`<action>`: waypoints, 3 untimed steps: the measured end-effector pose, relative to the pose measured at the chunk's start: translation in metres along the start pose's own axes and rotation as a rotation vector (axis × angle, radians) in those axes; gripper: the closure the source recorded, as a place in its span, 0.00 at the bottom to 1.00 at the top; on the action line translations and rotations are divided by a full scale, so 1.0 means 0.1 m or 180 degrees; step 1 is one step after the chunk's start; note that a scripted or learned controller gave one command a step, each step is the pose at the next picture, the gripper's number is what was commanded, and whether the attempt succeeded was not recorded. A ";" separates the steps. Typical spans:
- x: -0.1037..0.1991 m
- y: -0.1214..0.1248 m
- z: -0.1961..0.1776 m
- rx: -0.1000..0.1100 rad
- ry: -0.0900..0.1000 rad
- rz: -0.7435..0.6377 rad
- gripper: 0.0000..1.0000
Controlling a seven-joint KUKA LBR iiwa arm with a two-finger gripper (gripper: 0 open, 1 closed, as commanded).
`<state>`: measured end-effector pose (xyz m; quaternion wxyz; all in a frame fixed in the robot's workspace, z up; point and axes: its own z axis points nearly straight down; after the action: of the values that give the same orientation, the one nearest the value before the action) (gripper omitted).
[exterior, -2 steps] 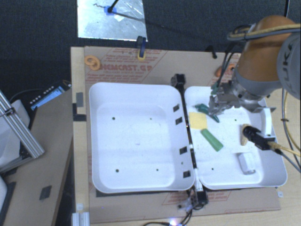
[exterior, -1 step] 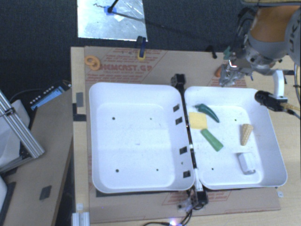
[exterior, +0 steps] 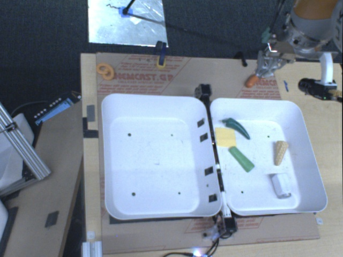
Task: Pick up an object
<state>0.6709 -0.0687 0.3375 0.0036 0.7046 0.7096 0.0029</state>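
The gripper (exterior: 266, 68) hangs beyond the right bin's (exterior: 300, 116) far rim, a small orange object (exterior: 251, 81) just beside its tips; whether it's clenched I cannot tell. The arm is cut off at the frame's top.

I see both bins, left (exterior: 155, 154) and right (exterior: 268, 159), as smooth white plastic with a soft sheen. They rest on a matt cardboard sheet (exterior: 214, 71). At upper left, a foil-like square (exterior: 127, 15) looks crinkled and shiny against dark, rough carpet (exterior: 43, 31).
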 end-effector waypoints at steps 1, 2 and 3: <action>0.11 -0.01 -0.41 0.0008 0.0003 0.0000 1.00; 0.12 -0.01 -0.67 0.0015 0.0003 0.0003 1.00; 0.21 -0.01 -1.01 0.0013 0.0003 0.0003 1.00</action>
<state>0.6688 -0.0480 0.4386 0.0019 0.7050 0.7092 0.0018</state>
